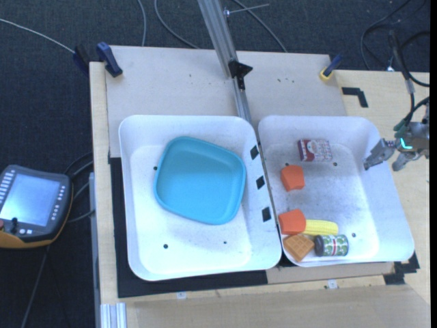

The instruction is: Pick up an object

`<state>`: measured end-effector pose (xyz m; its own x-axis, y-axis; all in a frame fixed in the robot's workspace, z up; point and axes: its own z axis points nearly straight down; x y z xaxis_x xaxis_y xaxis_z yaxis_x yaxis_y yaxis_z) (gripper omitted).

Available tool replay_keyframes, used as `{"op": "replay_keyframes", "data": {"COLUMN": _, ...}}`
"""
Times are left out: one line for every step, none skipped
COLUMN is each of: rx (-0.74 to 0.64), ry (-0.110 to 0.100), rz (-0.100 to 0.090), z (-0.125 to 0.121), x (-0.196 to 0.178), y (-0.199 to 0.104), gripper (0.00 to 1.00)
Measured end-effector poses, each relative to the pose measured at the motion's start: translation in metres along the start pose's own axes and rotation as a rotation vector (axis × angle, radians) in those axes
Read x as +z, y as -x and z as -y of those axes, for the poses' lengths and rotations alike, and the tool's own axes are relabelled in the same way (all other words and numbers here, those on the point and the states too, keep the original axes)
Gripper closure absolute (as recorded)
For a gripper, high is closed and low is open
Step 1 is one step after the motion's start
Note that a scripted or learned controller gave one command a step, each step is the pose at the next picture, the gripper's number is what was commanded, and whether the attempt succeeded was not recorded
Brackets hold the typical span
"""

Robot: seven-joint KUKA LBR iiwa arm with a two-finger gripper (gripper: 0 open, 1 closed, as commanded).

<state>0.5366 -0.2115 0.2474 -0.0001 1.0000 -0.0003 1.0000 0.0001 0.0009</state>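
– While the gripper [383,164] hangs at the right bin's [341,123] outer rim, let's take the yellow corn cob [321,227] as our marker. Where does everything sit?

– The cob lies flat in the near part of the right bin, long axis running left to right across the view, its paler end pointing right. Touching its left end is a red-orange block [292,221]. Just in front of the cob is a dark can [332,244] on its side, its long axis left to right too, parallel to the cob. A tan waffle-like piece [298,247] sits at the can's left end, in front of the block.

– And beyond the cob?

– A second orange block [293,178] sits near, behind the cob and a touch left. Farther behind is a red and white carton [314,149], lying flat, long side left to right.

– The gripper?

– Well apart from the cob, behind it and to the right. The two fingers [375,158] stand apart, tips angled down and left toward the bin, with nothing between them. Not one object is lifted.

– Anything left of the cob?

– Past the divider, well to the left, the left bin [136,183] holds a blue plate [200,179], squarish with rounded corners. Both bins rest on the pale worktop [171,80].
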Motion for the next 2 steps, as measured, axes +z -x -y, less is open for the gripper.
{"op": "replay_keyframes", "data": {"rx": 0.000, "ry": 0.000, "rz": 0.000, "z": 0.000, "x": 0.000, "y": 0.000, "gripper": 0.00}}
{"op": "replay_keyframes", "data": {"rx": -0.001, "ry": -0.005, "rz": -0.002, "z": -0.001, "x": 0.061, "y": -0.006, "gripper": 0.00}}
